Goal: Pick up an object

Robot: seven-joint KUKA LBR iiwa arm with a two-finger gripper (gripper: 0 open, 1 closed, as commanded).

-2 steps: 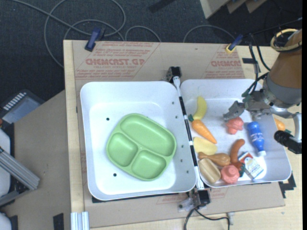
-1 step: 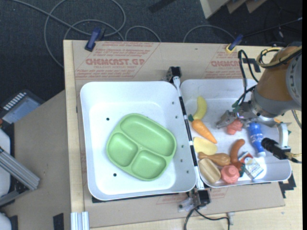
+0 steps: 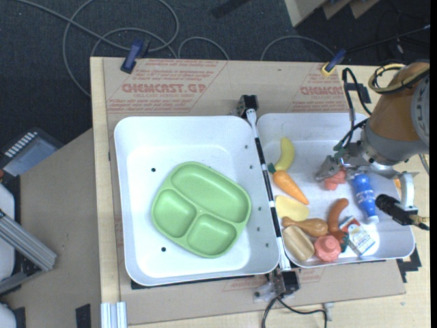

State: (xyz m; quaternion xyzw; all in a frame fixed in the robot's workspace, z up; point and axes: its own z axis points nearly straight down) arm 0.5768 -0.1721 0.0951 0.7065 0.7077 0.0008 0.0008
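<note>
My gripper (image 3: 332, 168) reaches down into the right bin (image 3: 308, 130) from the right, low over a small red-pink object (image 3: 334, 180) that sits partly under it. A blue bottle (image 3: 362, 196) lies just to the right of that object. Further left in the same bin are a yellow banana (image 3: 285, 153) and an orange carrot (image 3: 289, 186). A red sausage (image 3: 336, 212) lies below the gripper. At the bin's near edge sit a brown piece (image 3: 308, 225), a bread roll (image 3: 298, 244), a pink-red toy (image 3: 328, 249) and a small packet (image 3: 360, 238).
The left bin (image 3: 136, 149) holds a green divided plate (image 3: 199, 209). The arm's grey body and orange band (image 3: 396, 121) hang over the right bin's far right side. Black cables (image 3: 351, 87) trail at the bench's back right.
</note>
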